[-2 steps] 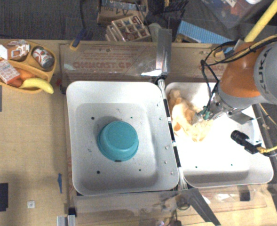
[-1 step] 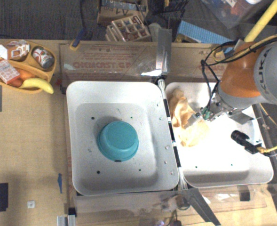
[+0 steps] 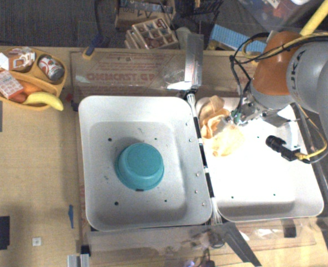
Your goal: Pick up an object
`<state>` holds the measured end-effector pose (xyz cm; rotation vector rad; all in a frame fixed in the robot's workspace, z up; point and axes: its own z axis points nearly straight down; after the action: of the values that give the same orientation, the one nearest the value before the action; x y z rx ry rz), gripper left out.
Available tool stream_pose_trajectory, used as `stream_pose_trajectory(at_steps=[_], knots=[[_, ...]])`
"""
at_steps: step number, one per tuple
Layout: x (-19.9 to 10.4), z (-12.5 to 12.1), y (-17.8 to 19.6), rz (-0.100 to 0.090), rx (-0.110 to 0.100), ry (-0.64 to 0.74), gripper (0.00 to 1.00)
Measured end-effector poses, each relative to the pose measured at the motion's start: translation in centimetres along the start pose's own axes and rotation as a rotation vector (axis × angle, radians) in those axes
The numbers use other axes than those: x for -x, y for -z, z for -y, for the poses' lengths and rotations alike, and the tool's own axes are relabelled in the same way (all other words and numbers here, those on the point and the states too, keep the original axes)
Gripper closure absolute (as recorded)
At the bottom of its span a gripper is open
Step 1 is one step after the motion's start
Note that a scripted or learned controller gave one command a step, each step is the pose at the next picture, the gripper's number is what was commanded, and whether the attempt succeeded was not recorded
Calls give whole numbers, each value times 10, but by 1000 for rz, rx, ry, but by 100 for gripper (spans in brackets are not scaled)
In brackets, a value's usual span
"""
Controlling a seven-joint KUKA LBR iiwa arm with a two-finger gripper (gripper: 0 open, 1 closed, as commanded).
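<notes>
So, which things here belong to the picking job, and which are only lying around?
Job in hand:
- gripper, over the right bin
- crumpled yellow cloth in the right bin
- teal bowl in the left bin

Lying about:
- yellow tray of toy food on the bench
- cardboard behind the bins

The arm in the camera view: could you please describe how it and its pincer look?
The arm is a thick, rounded grey body with an orange band above the wrist and dark lettering on its casing. Thin black cables loop around the wrist. The pincer is small and dark, with a greenish spot; finer detail is too small to tell.
</notes>
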<state>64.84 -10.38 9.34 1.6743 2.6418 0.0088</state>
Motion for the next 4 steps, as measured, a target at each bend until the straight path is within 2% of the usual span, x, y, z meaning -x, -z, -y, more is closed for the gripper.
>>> stream_pose_trajectory(at_steps=[1, 2, 3, 4], knots=[[11, -17, -1, -10, -14, 24, 0], [-15, 26, 0, 0, 2, 9, 0], [-14, 25, 12, 1, 6, 7, 100], [-51, -5, 106, -6, -8, 217, 100]])
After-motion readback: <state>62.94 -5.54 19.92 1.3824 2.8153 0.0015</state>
